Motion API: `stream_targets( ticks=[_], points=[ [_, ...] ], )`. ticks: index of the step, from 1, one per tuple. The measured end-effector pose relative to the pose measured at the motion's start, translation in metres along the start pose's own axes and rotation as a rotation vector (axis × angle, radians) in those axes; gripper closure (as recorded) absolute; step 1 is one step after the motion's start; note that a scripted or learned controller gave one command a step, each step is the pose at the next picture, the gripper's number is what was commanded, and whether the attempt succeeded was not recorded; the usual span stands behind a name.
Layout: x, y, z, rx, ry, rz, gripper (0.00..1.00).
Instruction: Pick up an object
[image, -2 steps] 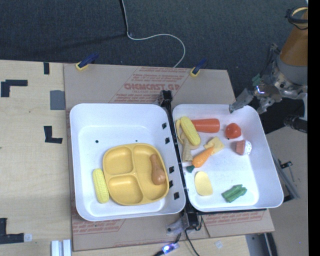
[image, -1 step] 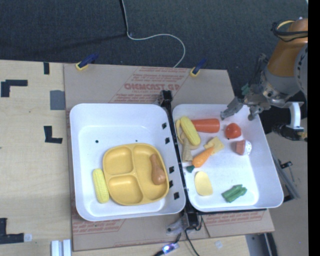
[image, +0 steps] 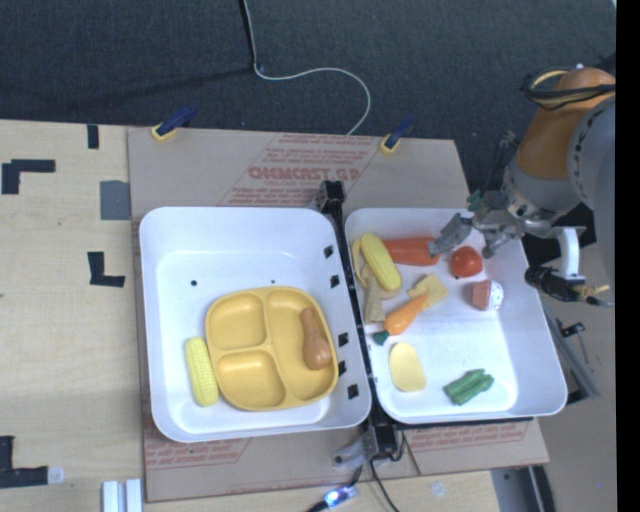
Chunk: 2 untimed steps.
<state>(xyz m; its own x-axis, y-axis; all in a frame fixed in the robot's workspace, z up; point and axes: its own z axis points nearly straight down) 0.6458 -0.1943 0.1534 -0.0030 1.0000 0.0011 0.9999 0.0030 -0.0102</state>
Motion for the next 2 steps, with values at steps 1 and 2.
stream_targets(
  ticks=[1, 2],
  points=[
    [0.004, -0.011, 0.056, 0.001, 0.001, 0.001, 0.00],
    [0.005, -0.011, 0.072, -0.006, -0.002, -0.001, 0.00]
  ],
)
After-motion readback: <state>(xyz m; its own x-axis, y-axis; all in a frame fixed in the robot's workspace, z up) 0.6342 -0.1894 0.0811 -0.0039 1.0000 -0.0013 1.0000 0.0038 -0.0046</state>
